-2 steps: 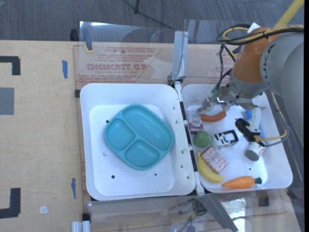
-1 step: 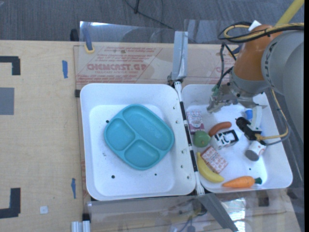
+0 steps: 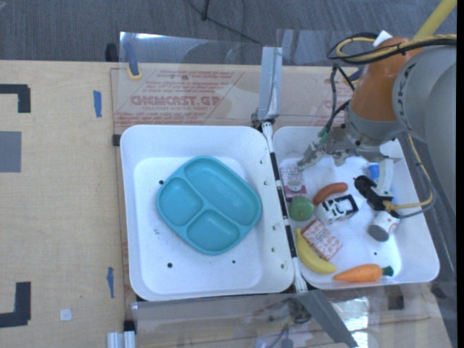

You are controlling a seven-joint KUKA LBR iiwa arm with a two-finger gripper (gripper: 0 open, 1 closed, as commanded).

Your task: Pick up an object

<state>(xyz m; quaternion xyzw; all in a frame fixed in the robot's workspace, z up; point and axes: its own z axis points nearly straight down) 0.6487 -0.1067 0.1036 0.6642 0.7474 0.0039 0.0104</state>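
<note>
Camera view: your gripper (image 3: pixel 328 151) hangs low over the back of the right bin (image 3: pixel 428 261); you can't tell if it's open or clenched, and nothing is visibly held. Pickable stuff lies just in front of it in that bin: red sausage (image 3: pixel 330 192), green lime (image 3: pixel 301 209), banana (image 3: pixel 313 256), carrot (image 3: pixel 359 272). Left bin (image 3: pixel 132 194) beside it holds a teal divided tray (image 3: pixel 209 204), well apart from your gripper.
</note>
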